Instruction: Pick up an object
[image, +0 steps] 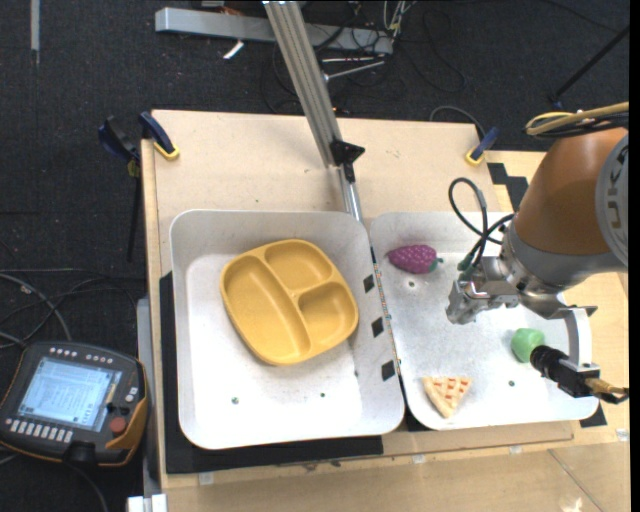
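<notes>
Two shallow white bins sit side by side on the desk (250, 170). The left bin (200, 400) holds one thing: a yellow divided plate (288, 298) with three compartments, lying flat and turned at an angle near the middle of the bin floor. Nothing lies in its compartments.

The right bin (490, 405) holds three loose things. One purple bunch of grapes (413, 258) lies near the bin's far left part, close to the divider between the bins. One green round object (526, 344) rests toward the right side, partly covered by the arm's hardware. One wedge-shaped piece that looks like a waffle or pizza slice (446, 394), tan with a reddish grid, lies near the front edge, well apart from the grapes.

The arm (575, 205) reaches in from the right, its orange band over the right bin's far right corner. The gripper (462, 305) hangs over the middle of the right bin, between the grapes and the green object and touching neither as far as can be seen. Whether it is spread or closed cannot be told from this angle, and no object is visible in its grasp.

Off the desk at lower left, one teach pendant (70, 398) with a lit screen lies on the dark floor.
</notes>
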